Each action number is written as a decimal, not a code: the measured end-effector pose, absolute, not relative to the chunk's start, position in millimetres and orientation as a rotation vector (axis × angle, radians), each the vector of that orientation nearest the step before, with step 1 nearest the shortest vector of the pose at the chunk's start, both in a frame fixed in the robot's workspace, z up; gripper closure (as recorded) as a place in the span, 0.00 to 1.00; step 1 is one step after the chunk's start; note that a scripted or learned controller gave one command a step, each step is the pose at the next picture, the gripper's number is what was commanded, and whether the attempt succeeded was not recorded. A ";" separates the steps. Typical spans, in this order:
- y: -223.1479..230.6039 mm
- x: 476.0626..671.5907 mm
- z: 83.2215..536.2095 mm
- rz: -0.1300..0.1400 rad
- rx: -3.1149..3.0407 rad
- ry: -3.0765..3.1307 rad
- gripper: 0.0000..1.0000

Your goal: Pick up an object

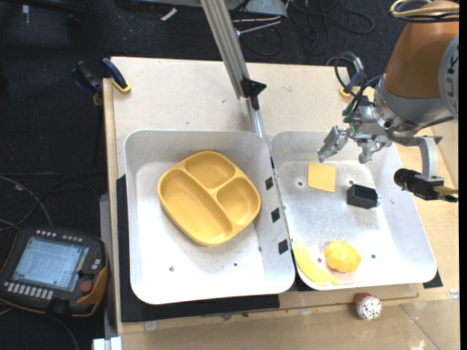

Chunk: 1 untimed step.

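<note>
Camera view, upper right: the two-finger gripper hovers with fingers spread above the flat yellow square piece, probably aiming there.

Robotics lab, I'd say: grey handheld teach pendant with lit screen left of the bench, black cables trailing across dark floor.

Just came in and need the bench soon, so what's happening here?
The robot arm's gripper hangs open over the far end of the right bin, holding nothing. Below it lie a yellow square, a small black block, and a yellow lump. The left bin holds a yellow divided plate.
</note>
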<state>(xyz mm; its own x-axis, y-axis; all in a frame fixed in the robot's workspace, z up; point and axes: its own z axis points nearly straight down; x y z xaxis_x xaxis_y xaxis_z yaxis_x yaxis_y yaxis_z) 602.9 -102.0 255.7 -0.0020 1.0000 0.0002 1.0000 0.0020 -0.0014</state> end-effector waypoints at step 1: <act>-102.1 602.9 255.8 0.001 -2.219 -2.222 0.00</act>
<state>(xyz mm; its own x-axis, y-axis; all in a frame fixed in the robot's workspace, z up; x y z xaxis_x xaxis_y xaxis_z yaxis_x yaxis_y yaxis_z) 602.9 -102.1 255.8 -0.0013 1.0000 0.0005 1.0000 0.0013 -0.0014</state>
